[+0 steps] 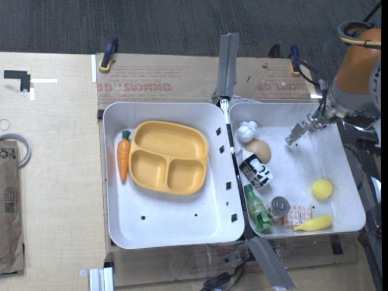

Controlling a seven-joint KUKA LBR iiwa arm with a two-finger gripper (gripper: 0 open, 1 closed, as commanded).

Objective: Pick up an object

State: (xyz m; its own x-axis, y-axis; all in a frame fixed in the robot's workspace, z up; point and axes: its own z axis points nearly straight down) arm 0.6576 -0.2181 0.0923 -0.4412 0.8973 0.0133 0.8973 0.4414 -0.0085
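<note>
The end effector (pixel 295 136) hangs over the upper part of the right bin (pixel 345 162), low but not touching any object. From this view I cannot tell its state, so it is safer to judge that nothing is held. The task's things lie mostly along the left wall and the lower edge of this bin: a white ball (pixel 247 130), a brown egg (pixel 259 150) just below it, a black-and-white toy (pixel 256 171), a green bottle (pixel 256 208), a small can (pixel 279 206), a flat packet (pixel 299 213), a banana (pixel 314 224) and a yellow ball (pixel 322 188).

The step in hand is, in my judgement, the choice of a target and the approach to it. The yellow ball stands apart from the other things, so it seems the easiest choice; it can roll, so the descent should be straight down and centred on it. The egg is nearer, but it touches the white ball and lies close to the wall, which leaves little room.

The left bin (pixel 121 211) holds a yellow tray (pixel 168 156) and a carrot (pixel 123 155), well apart from the arm.
</note>
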